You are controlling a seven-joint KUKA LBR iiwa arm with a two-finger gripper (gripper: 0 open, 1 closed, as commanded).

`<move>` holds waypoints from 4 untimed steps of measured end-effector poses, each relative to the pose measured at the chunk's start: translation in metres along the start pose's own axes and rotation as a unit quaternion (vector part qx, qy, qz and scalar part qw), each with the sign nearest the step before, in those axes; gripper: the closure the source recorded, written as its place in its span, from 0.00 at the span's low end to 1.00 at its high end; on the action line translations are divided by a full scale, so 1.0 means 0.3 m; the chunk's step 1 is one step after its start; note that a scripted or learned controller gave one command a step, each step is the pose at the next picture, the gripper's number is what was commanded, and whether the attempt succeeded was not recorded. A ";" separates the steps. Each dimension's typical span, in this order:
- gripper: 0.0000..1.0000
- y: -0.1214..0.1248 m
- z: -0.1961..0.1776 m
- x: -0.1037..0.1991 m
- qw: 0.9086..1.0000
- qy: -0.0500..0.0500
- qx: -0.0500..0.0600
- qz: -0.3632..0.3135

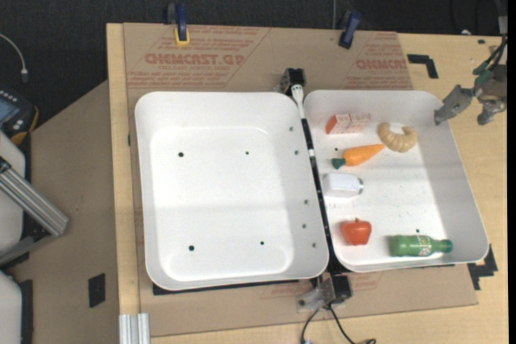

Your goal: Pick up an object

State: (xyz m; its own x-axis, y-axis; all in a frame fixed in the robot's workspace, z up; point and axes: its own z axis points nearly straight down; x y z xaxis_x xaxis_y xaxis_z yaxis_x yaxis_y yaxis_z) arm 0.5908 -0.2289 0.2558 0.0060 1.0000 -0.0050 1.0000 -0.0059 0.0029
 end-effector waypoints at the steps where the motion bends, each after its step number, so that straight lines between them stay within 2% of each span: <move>1: 0.00 -0.162 -0.327 0.009 1.000 0.000 -0.004 -0.002; 2: 0.00 -0.122 -0.970 0.048 1.000 -0.002 -0.009 -0.004; 3: 1.00 -0.120 -0.972 0.047 1.000 0.000 -0.002 -0.004; 4: 1.00 -0.061 -0.870 0.011 1.000 0.002 0.003 -0.003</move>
State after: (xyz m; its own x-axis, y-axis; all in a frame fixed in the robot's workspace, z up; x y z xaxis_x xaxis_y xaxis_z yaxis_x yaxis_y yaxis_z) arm 0.5718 -0.2241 0.5168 0.0007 1.0000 -0.0003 1.0000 -0.0007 -0.0033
